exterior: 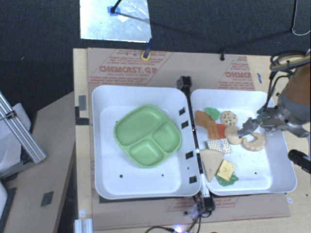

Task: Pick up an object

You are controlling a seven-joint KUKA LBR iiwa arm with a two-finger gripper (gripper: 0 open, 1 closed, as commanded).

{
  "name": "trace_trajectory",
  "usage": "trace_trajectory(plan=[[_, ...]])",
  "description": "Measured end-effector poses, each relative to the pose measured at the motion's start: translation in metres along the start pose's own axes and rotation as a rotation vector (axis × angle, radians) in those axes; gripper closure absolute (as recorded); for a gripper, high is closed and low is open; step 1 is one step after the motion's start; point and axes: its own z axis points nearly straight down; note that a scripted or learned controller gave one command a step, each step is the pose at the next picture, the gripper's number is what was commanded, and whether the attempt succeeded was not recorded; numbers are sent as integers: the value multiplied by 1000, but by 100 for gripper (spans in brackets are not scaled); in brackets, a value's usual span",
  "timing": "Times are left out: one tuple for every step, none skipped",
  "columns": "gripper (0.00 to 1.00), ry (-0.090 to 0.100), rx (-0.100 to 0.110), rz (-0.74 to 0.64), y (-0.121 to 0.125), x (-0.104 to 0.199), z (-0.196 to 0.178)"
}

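Note:
The right bin (pixel 279 176) holds a pile of toy food: an orange piece (pixel 205 122), a green piece (pixel 212 113), a round cookie (pixel 228 118), a beige round piece (pixel 233 136), a checkered piece (pixel 217 146), a tan wedge (pixel 211 162), a yellow cheese block (pixel 225 169) on a green leaf, and a glazed doughnut (pixel 254 142). My gripper (pixel 249 126) hangs low over the bin, just above the doughnut and right of the beige piece. Nothing shows between its fingers.
The left bin (pixel 104 178) holds a green divided plate (pixel 147 135). Black clips line the divider (pixel 189 140) between the bins. The arm's grey body (pixel 296 101) and cables come in at the right edge. Cardboard lies under both bins.

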Motion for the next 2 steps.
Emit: trace_trajectory(plan=[[0, -2, -13, -3, 3, 0, -7], [0, -1, -8, -1, -2, -1, 55]])
